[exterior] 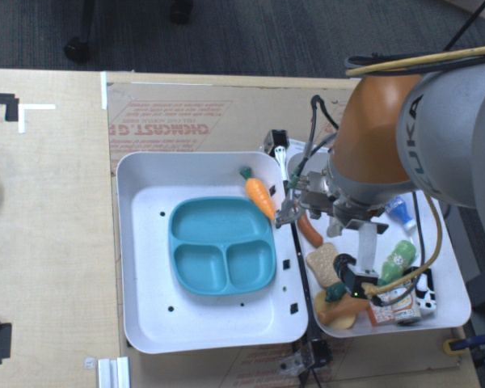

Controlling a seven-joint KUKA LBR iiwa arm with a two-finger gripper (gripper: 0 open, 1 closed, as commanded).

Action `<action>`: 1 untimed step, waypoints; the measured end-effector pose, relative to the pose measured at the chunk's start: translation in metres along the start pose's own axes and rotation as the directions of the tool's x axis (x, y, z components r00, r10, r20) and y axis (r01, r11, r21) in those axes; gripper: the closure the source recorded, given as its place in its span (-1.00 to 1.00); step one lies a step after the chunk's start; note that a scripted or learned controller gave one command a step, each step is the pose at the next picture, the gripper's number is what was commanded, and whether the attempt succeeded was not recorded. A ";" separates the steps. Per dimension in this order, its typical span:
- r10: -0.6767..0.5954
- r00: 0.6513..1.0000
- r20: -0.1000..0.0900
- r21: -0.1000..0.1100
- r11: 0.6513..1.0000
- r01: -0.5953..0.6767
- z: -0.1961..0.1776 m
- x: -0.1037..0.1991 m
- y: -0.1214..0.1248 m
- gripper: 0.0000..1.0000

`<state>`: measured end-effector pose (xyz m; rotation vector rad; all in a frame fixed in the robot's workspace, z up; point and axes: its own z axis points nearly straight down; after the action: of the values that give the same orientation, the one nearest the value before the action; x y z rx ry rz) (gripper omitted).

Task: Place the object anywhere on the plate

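Left bin (145, 314): shallow, white, glossy plastic with rounded corners. In it sits a teal plate (222, 245), smooth, three compartments, rounded-square shape. A carrot (259, 194), orange with a small green top, looks like a smooth plastic toy; it lies tilted at the plate's upper right corner, overlapping the rim, near the bin's right wall. Just right of the carrot is the gripper (292, 208), metal-looking, over the divide between the bins; cannot tell whether it is spread or pressed together, and nothing shows between its tips. Right bin (457, 301) holds clutter: a sausage (309, 231), a speckled cracker (323, 265), a green bottle (398, 259). Bins rest on brown cardboard (186, 120) over a pale wooden bench (44, 217); dark grey carpet (267, 14) beyond.
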<state>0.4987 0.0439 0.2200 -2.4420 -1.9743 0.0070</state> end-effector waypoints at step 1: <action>0.000 1.000 0.000 0.000 1.000 0.000 0.000 0.000 0.000 -1.00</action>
<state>0.4987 0.0439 0.2200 -2.4420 -1.9743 0.0070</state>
